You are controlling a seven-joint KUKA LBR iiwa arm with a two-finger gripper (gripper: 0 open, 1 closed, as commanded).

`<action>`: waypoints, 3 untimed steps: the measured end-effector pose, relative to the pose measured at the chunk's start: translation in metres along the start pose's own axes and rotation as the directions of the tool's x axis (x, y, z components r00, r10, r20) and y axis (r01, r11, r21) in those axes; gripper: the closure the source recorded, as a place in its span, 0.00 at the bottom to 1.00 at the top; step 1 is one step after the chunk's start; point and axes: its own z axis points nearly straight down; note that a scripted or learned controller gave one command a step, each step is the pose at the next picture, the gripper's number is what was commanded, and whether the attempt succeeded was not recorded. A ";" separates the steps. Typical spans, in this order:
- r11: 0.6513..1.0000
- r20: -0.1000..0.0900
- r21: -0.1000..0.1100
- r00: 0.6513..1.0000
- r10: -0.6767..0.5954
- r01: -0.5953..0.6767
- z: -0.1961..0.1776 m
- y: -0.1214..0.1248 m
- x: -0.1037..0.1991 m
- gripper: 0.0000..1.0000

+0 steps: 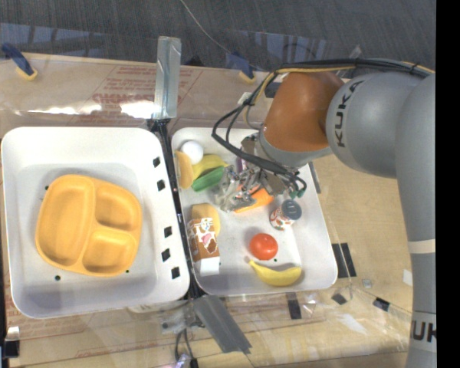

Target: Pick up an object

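The grey arm [383,113] is reached into the right bin [318,244], and the gripper [241,188] is set low among the toys, just beside an orange carrot-like piece [257,198] and a green pepper [208,179]. Whether anything is clamped cannot be told. A descent to grasp is judged in hand; closing and a straight lift are called for next. A tomato [264,245] and a banana [276,273] lie nearer the front.

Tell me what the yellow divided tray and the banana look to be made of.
Yellow divided tray: likely moulded plastic, matte, with smooth rounded compartments in one uniform colour. Banana: probably a plastic toy, with an even yellow and a slight sheen, though the view leaves that open.
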 end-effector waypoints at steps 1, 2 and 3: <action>0.979 0.009 0.012 0.979 -0.205 0.205 -0.168 0.006 0.072 1.00; 0.996 0.000 0.000 0.996 0.093 -0.093 -0.003 -0.041 0.032 1.00; 0.980 0.015 0.009 0.980 0.200 -0.200 -0.139 -0.073 0.014 1.00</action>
